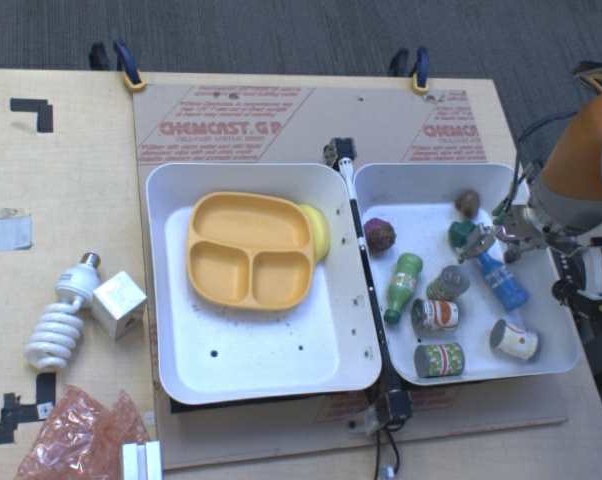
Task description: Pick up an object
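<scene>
— Step in hand? Looked like the approach: gripper (493,236) down inside the right bin (401,183), near its far right side, close over the clutter. Nothing seen between the fingers, so no grasp yet.

— Fingers apart or together?

— Could not tell; too small and tangled with cable to read.

— Nearest thing?

— Blue bottle (502,281), lying flat, just below and right of the gripper, nearly touching it. Judged the likeliest target. Teal piece (463,234) just left of the gripper; brown ball (467,203) just above that.

— And the rest, from the blue bottle?

— Grey lump (448,284) just left. Red-banded can (438,314) lower left, green can (438,359) below that. Paper cup (514,340) straight below, near the bin's lower right corner. Green bottle (402,286) well left, tilted, by the divider. Purple ball (379,234) up and left, well apart.

— Next move?

— Probably a short shift down and right to centre over the blue bottle, jaws set across its narrow width, then a drop and a close. Round body likely to roll or slip out; teal piece close enough to be nudged.

— Left bin (171,298)?

— Held a yellow tray (249,248), far left of the blue bottle. Not in play.
</scene>
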`<action>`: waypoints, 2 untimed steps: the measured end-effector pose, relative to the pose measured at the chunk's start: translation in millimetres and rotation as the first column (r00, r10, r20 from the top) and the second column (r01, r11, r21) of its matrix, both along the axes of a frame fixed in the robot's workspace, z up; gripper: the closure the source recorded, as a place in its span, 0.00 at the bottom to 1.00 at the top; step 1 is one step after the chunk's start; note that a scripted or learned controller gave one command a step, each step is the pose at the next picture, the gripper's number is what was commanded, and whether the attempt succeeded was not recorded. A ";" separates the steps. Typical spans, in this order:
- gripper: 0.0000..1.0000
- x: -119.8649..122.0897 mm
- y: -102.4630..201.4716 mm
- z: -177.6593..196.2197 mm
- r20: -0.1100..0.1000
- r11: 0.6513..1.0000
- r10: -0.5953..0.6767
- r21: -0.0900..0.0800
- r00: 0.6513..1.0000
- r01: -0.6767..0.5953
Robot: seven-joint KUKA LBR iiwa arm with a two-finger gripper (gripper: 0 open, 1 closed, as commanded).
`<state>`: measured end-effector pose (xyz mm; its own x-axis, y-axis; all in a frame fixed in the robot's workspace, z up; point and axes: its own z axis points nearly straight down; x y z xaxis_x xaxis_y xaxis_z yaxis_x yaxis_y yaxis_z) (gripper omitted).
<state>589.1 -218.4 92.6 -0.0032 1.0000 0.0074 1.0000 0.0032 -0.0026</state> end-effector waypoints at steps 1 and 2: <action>0.00 70.3 28.8 0.6 0.004 1.000 -0.001 -0.009 1.000 0.001; 1.00 70.8 28.7 10.9 0.005 1.000 0.002 -0.010 1.000 -0.002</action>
